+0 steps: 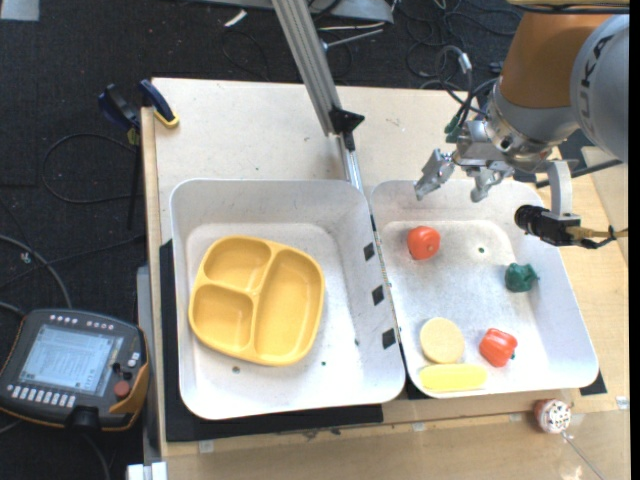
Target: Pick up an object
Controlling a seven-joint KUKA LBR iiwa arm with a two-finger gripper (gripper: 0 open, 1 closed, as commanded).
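My gripper (456, 184) hangs over the back edge of the right bin (560, 343), fingers spread open with nothing between them. Just below and left of it lies a red-orange tomato-like piece (423, 242). A green piece (520, 277) lies toward the bin's right side. A pale round disc (441, 339), a red pepper-like piece (497, 345) and a yellow bar (453, 377) sit near the bin's front edge.
The left bin (190, 218) holds a yellow divided plate (258, 299). A metal post (312, 58) slants up from between the bins. A teach pendant (70, 366) lies off the bench at the left. A small round object (551, 415) rests at the bench's front right.
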